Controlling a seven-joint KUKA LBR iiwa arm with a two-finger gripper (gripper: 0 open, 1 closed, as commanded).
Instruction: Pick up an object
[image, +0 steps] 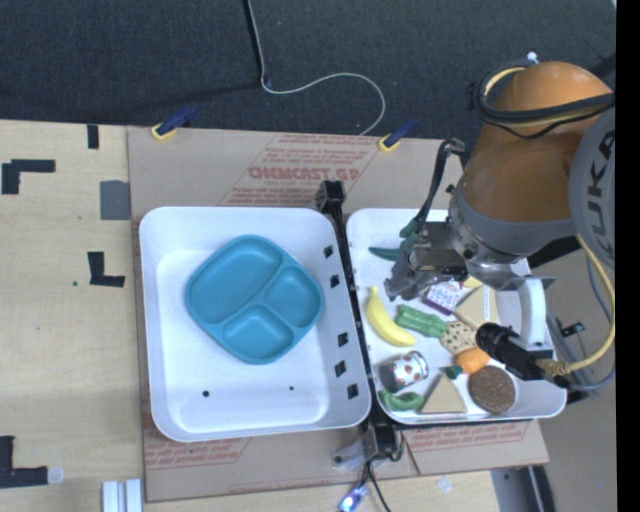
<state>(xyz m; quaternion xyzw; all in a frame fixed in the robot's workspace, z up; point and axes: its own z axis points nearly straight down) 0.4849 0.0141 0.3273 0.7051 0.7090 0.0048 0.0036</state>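
Banana (387, 320): the likeliest pick I see; it lies along the left wall of the right bin (545, 408), just beside a green pepper (422, 322).
Gripper (408, 278): it hangs over the right bin's upper left part, just above the banana's top end; I cannot tell how it is set from this view.
Nothing held: I see no item lifted with it.
Crowding risk: the pepper, a small packet (443, 296) and a cracker (459, 335) sit close by, so I judge a descent may nudge a neighbour instead.
Wall risk: the banana hugs the bin's left wall, so a jaw may catch the rim.
Left bin (165, 235): it carries a blue plate (255, 298).
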